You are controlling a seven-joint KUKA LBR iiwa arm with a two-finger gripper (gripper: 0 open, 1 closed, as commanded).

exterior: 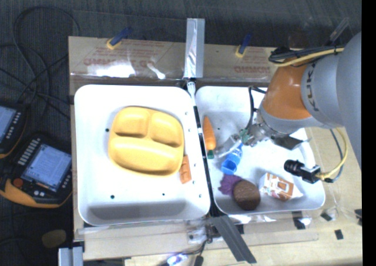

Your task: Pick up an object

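Your gripper (231, 143) hangs low in the right bin (314, 200), just above the blue bottle (231, 161) (finger state: cannot tell). The carrot (208, 133) beside the bottle could be nudged, spoiling the grasp.

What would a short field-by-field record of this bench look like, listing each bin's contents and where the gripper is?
left bin: yellow divided tray, small orange piece at its right edge
right bin: carrot, blue cup, purple item, brown ball, orange-and-white packet
gripper: low in right bin, between carrot and blue cup
grasp: cannot tell
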